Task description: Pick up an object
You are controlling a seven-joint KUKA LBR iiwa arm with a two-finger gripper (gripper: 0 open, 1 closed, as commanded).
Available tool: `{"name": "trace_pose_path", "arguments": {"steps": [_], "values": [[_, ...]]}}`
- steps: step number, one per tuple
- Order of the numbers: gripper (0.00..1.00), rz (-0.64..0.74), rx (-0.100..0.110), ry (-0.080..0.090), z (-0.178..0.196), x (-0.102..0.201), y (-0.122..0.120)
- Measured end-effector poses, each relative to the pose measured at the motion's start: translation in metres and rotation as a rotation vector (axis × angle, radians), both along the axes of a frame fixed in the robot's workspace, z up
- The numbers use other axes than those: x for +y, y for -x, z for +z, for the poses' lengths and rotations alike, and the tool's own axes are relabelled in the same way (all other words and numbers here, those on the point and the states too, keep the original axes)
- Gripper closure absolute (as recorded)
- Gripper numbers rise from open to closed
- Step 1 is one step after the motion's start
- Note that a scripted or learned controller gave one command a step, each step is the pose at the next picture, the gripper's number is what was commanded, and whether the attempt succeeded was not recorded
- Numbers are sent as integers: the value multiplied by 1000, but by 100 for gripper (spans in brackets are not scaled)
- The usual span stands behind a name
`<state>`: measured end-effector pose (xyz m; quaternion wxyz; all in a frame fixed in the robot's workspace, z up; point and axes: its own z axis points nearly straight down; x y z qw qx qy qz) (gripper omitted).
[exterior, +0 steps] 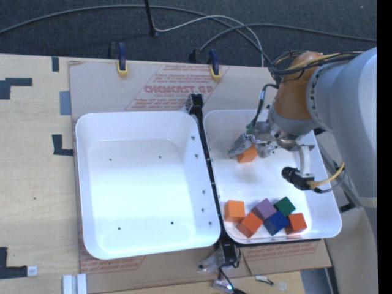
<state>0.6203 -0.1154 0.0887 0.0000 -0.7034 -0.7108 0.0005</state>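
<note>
Camera view: fingers (248, 147) seemingly around orange block (247, 155)

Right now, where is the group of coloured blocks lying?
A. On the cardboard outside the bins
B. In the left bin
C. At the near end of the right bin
C: the coloured blocks lie together at the near end of the right bin.

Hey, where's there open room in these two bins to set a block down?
The left bin has its whole floor bare. In the right bin, a bare strip runs between the gripper, which has an orange block between its fingers, and the block cluster crowding the near edge.
</note>
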Motion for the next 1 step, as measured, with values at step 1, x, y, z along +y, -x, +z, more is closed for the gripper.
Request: {"name": "trace_pose_path", "arguments": {"steps": [1], "values": [[100,1,-1,-1,11,1,-1]]}}
